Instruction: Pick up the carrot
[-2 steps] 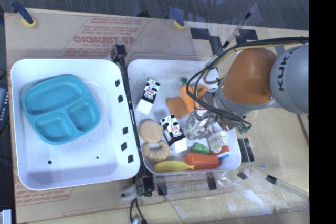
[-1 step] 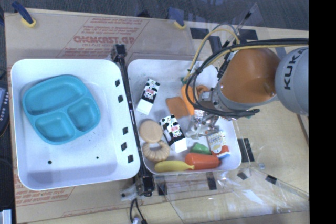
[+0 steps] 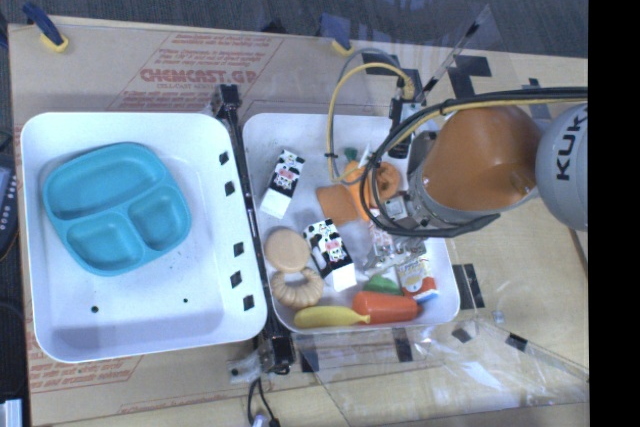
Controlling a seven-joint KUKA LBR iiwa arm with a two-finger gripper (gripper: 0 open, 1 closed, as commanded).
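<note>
The carrot (image 3: 352, 175), orange with a small green top, lies in the back middle of the right bin (image 3: 300, 130). It sits just left of the arm's wrist and is partly covered by cables. My gripper (image 3: 387, 233) reaches down into the right bin beneath the orange band (image 3: 478, 165), a little to the right of and nearer than the carrot. The wrist and cables hide most of it.
Around the gripper the right bin holds an orange wedge (image 3: 338, 205), two cow-print cartons (image 3: 285, 177) (image 3: 327, 245), a round biscuit (image 3: 287, 250), a ring (image 3: 297, 289), a banana (image 3: 328, 317), a red vegetable (image 3: 386, 307) and a small bottle (image 3: 415, 277). A blue divided plate (image 3: 112, 205) lies in the left bin (image 3: 130, 315).
</note>
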